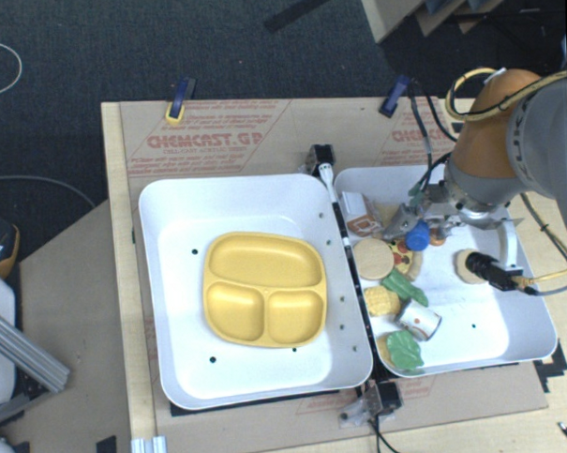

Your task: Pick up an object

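The right bin [513, 338] holds several small objects. Among them are a tan round disc [371, 259], a green leafy piece [400, 287], a yellow corn-like piece [381, 304], a small can [420, 321] on its side and another green piece [405, 353]. A light brown ring [471, 266] lies further right, and a red-and-white packet [360, 225] lies at the back left. My gripper [422, 224] is low in the back part of this bin, right over a small blue object [417, 239]. Whether it touches the blue object is unclear.
The left bin [171, 226] holds a yellow divided tray [264, 287]. The grey arm with its orange band [490, 132] reaches in over the right bin's back right corner. Cables [539, 280] trail over the right bin's right side. Clamps [177, 102] sit on the bench's far edge.
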`<action>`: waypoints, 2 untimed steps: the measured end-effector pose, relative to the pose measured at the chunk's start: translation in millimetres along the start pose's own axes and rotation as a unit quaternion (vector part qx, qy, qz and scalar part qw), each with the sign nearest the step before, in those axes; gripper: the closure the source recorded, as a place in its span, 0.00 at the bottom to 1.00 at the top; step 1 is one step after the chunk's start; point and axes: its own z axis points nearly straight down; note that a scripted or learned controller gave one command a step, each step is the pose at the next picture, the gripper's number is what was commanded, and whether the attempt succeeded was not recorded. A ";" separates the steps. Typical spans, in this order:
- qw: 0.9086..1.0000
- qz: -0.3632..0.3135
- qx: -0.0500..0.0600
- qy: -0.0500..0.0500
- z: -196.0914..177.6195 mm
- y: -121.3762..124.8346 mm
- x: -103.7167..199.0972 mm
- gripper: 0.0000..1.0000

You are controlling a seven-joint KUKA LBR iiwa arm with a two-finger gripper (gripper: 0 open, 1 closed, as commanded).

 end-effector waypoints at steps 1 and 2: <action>1.000 0.001 -0.002 -0.002 -12.7 0.8 -1.8 1.00; 1.000 0.000 -0.003 -0.001 -56.6 2.7 2.1 1.00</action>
